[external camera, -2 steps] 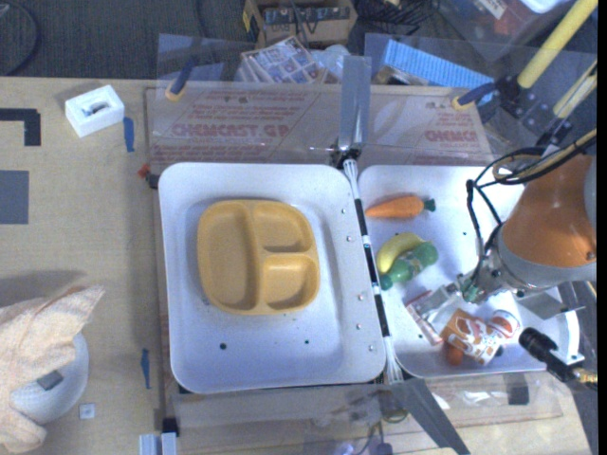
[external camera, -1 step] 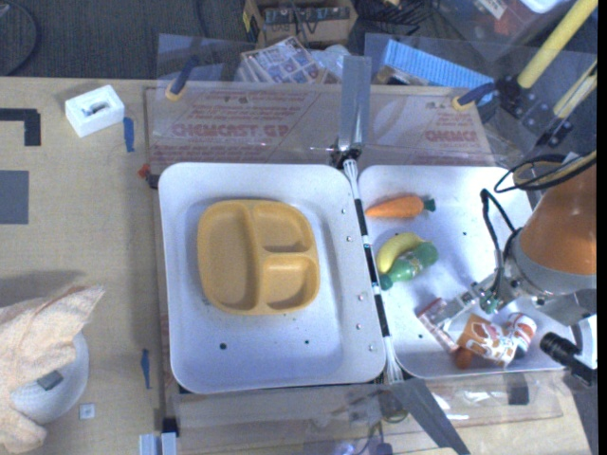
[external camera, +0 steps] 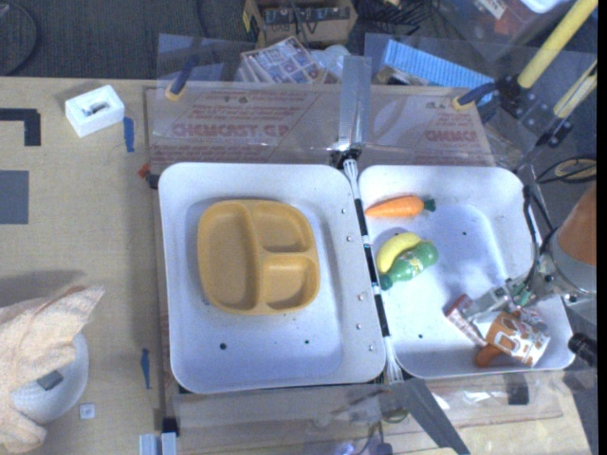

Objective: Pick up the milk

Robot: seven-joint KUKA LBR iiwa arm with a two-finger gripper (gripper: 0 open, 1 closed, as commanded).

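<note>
Camera view shows the milk (external camera: 512, 339), a small orange and white carton, lying on its side near the front right corner of the right bin (external camera: 455, 183), well apart from the carrot (external camera: 394, 207). Just beside the carton's upper left hangs the tool (external camera: 507, 295); whether it is open I cannot tell. Judged step: approach. Next, it must settle squarely over the carton before closing.

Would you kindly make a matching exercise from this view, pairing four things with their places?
Things:
1. yellow tray
2. carrot
3. milk carton
4. white box

Places:
A. near right corner of the right bin
B. bench top, outside the bins
C. left bin
D. far left part of the right bin

Pairs: 1-C, 2-D, 3-A, 4-B
</note>
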